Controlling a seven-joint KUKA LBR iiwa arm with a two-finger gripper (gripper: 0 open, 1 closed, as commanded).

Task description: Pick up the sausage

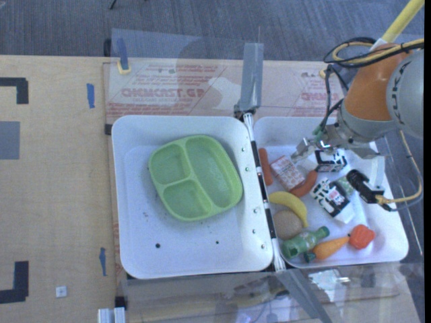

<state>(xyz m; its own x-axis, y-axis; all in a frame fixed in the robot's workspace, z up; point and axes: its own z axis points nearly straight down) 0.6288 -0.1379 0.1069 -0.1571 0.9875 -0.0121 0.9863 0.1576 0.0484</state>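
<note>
A curved red-brown sausage (pixel 304 184) lies in the right bin (pixel 394 247), between a pink-and-white packet (pixel 288 170) and a banana (pixel 289 204). A straighter orange-red sausage-like piece (pixel 266 166) lies along that bin's left wall. My gripper (pixel 329 157) hangs over the upper middle of the right bin, just right of and above the curved sausage, with the packet to its left. Nothing shows in its grasp.
A black-and-white carton (pixel 334 198) sits just below the gripper. A brown round fruit (pixel 287 224), a green bottle (pixel 304 242), a carrot (pixel 330 248) and a red-orange vegetable (pixel 362 236) crowd the bin's front. A green divided plate (pixel 195 177) lies in the left bin (pixel 135 247).
</note>
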